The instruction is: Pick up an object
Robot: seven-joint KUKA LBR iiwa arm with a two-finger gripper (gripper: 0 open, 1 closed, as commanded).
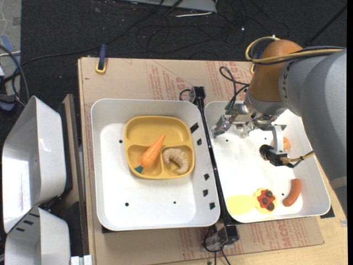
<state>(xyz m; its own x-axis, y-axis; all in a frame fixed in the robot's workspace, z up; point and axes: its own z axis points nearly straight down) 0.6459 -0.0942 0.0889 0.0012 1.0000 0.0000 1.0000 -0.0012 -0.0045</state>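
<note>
The gripper [222, 126] hangs just to the right of the yellow plate [138, 127], over the upper left part of the right bin [242, 170]. From this angle I cannot tell if its jaws are spread or pressed together, and nothing is seen between them. The grey arm [314, 87] with its orange band [276, 54] comes in from further right of the plate.

On the plate, which sits in the left bin [149, 200], lie an orange carrot [153, 150], tilted with its tip pointing up and right, and beside it a pale curled shrimp [176, 159]. A small green bit [139, 170] is at the thick end of the carrot.

Well to the right of the plate and lower, a short orange-red sausage [292, 192] lies near the corner of the right bin. Between it and the plate is a flat yellow piece [240, 204], and a dark red berry cluster [266, 199] touches its right edge. A small orange thing [286, 144] is partly hidden, so I cannot name it.

Both bins stand on a counter [165, 76] covered with brown cardboard. Around it is a dark floor [55, 26] with cables, and left of the plate, off the counter, stand other white tubs [27, 148].
</note>
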